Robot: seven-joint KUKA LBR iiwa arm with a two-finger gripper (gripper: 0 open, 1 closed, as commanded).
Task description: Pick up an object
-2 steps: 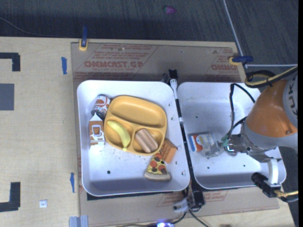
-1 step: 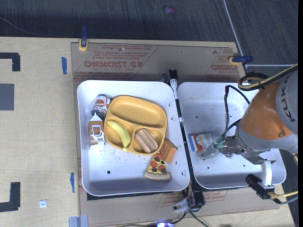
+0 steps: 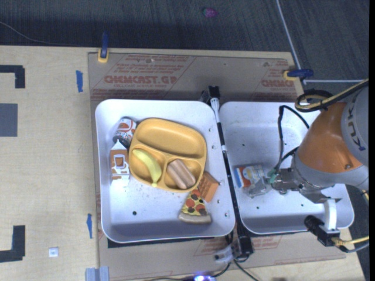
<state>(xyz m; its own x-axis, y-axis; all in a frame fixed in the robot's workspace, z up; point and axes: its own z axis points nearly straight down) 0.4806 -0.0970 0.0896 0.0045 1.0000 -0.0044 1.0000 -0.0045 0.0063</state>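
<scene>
the end effector [image 3: 274, 179] hangs low in the right bin [image 3: 258, 220], touching a small clear packet [image 3: 251, 177] near that bin's left wall; its opening cannot be told. the packet looks light, crinkly and slippery, best pinched across its middle.

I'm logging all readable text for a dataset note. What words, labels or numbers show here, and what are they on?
"CHEMCAST GP", faint red print, on the brown sheet under the bins.
A second red print at that sheet's right corner: too blurred to read.
Small carton in the left bin: markings too small to read.
Packet in the right bin, by the gripper: label too blurred to read.
</scene>
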